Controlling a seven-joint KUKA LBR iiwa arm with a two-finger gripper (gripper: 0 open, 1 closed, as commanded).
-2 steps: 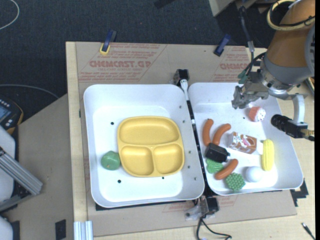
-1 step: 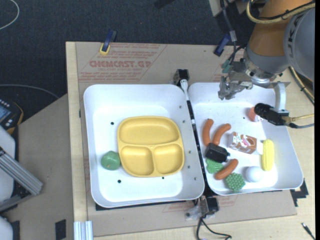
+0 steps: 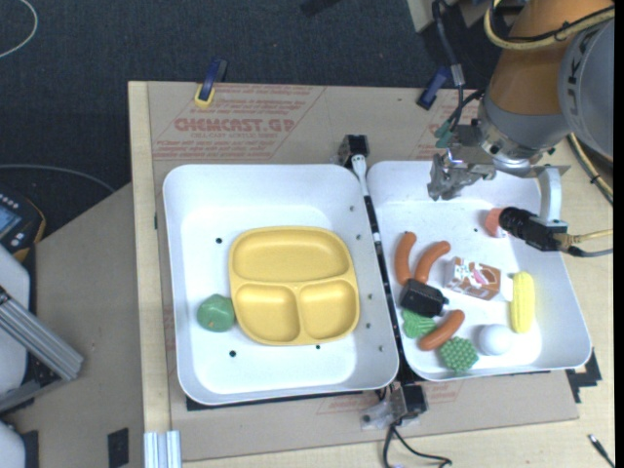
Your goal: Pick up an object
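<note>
Approach step: the two-finger pincer [image 3: 450, 185] hangs over the right white bin [image 3: 575, 334], finger state indiscernible, nothing visibly held.
Next: descend toward the orange plastic sausages [image 3: 419, 257] just below it.

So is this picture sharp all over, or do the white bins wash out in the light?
Camera view: even overhead light, soft short shadows under the yellow tray and the corn cob; the white bin floors are bright and nearly featureless; the claw looks slightly soft; the small items are a little grainy.
</note>
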